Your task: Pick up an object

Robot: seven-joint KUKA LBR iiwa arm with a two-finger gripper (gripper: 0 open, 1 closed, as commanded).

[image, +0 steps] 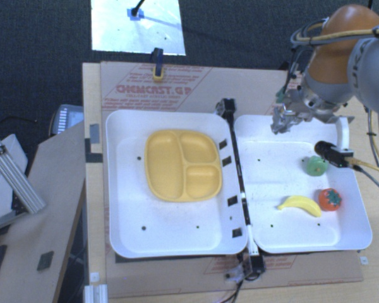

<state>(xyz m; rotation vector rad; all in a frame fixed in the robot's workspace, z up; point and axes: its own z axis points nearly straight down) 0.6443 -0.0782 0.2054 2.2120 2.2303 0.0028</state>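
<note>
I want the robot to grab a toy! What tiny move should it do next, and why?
Probably slide toward the banana and lower. The gripper hangs over the right bin's far edge with nothing under it, while the banana lies apart from the other toys, nearer the front.

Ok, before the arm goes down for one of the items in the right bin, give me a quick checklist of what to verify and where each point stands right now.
1. Targets in the right bin: banana, orange-red fruit and green object all there. Ok.
2. Banana has room around it: it lies apart from the bin walls, though the orange-red fruit sits close beside its right end. Ok, with care.
3. Green object free to grasp: a black part of the arm overlaps its upper edge. Not ok.
4. Hand above a target: it hangs over the bin's far left corner, away from all three. Not ok.
5. Hand ready to grasp: cannot tell.
</note>
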